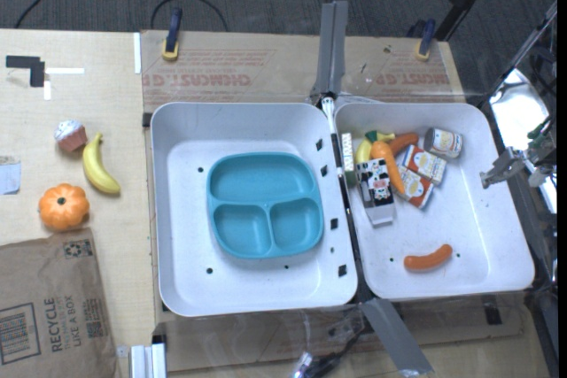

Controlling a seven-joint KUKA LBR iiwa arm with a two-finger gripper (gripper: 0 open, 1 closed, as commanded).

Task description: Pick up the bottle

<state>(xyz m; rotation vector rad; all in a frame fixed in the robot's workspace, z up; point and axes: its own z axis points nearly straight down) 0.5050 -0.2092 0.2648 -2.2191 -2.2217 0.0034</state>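
White cow-patched milk bottle (378,187) lies at 10 o'clock of right white bin (505,266), against orange carrot (388,165). Grey gripper (501,167) over bin's 3 o'clock rim, grip state untellable. Bottle at its 9 o'clock, well apart.

Blue tray (266,217), banana (99,165), pumpkin (64,207), sausage (428,258).

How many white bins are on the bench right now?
2. The left bin holds a blue divided tray; the right bin holds the pile of food items, with a sausage lying apart.
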